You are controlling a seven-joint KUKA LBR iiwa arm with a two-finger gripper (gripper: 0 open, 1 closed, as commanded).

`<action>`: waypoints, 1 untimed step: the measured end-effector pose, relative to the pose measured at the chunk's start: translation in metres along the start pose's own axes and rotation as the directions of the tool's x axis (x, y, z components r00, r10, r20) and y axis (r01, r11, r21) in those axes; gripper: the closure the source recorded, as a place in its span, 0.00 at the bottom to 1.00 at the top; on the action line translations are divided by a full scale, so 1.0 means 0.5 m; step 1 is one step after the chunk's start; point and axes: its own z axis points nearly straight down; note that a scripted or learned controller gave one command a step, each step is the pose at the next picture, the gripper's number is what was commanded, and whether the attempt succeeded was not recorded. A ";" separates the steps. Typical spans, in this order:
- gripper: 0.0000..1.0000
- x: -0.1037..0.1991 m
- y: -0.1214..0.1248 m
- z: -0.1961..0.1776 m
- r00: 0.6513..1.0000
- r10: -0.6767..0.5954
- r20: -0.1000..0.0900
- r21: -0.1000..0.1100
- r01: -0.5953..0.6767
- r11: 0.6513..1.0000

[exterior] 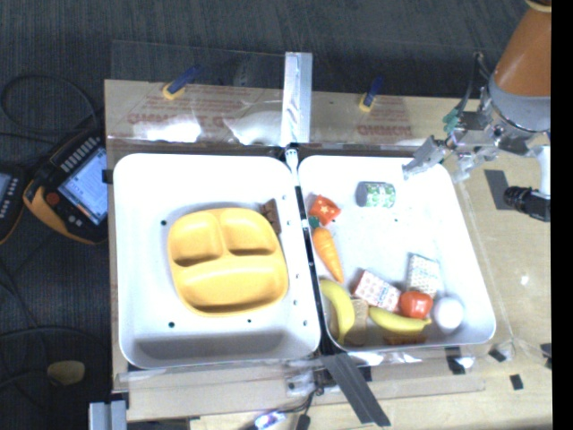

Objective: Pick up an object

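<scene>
The arm (528,52) comes in at the upper right, its orange band above a grey wrist, and the hand (430,158) hangs over the far right corner of the right bin (474,267), above the rim and apart from everything inside; whether it is wide or narrow I cannot tell, and nothing shows between its tips. The things to pick lie in that right bin: a small can (375,193) on its side near the far wall, closest to the hand but apart from it; a red pepper (323,209) by the inner wall with a carrot (328,253) just below it, pointing toward the near end; and a cluster at the near end, where a banana (338,307) curves along the inner wall, a red-and-white box (376,290) sits just beside it, a second banana (394,321) lies along the near wall, a tomato (414,305) rests on that banana, a white ball (448,313) sits just right of the tomato, and a patterned packet (423,273) lies just behind them. The left bin (134,240) holds a yellow divided tray (228,260), lying flat near the middle. Both bins sit side by side on the counter (524,267); a pendant (76,186) with a screen lies on the floor to the left
</scene>
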 end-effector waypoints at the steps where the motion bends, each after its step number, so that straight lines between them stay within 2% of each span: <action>1: 0.00 0.104 0.110 0.248 1.000 -0.008 0.000 0.002 0.008 1.000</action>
